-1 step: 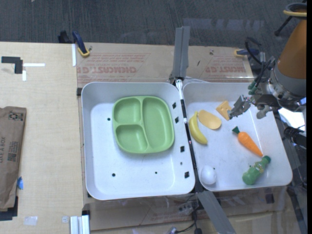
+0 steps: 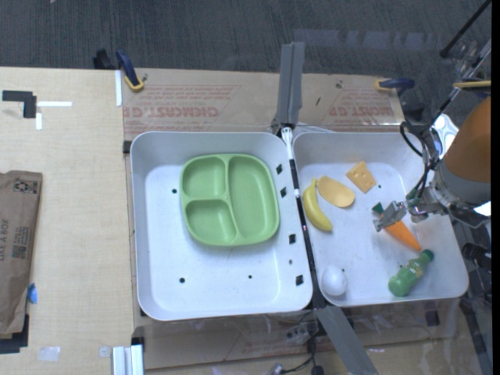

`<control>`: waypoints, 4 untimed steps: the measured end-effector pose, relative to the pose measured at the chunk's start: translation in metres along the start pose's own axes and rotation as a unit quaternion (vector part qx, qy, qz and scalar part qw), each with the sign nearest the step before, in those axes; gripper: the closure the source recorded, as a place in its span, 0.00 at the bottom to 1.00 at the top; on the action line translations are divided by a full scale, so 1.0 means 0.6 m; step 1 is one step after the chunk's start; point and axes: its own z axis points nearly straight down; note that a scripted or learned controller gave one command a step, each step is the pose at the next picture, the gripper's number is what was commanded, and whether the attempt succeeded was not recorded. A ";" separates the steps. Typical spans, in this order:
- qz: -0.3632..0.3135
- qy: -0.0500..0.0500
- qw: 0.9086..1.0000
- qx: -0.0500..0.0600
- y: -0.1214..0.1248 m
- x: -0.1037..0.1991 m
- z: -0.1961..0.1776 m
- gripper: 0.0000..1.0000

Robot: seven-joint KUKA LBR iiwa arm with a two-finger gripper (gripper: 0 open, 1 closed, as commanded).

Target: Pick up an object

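- Gripper (image 2: 388,217) low in the right bin (image 2: 351,151), at the carrot's (image 2: 404,234) upper end; its grip state cannot be told.
- Green bottle (image 2: 409,275) lies nearby.

Mirrored "CHEMCAST" print on brown sheet (image 2: 205,102)

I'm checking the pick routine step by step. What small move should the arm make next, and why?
Probably lower a little and centre on the orange plastic carrot. The hand sits at the carrot's upper-left end in the right white bin, and nothing shows between its fingers yet.
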 end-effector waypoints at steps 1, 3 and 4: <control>0.001 0.000 1.000 0.000 0.001 -0.002 -0.015 1.00; 0.119 -0.001 0.993 0.000 -0.044 -0.031 -0.143 0.00; 0.030 0.000 1.000 -0.001 0.016 -0.022 0.032 0.00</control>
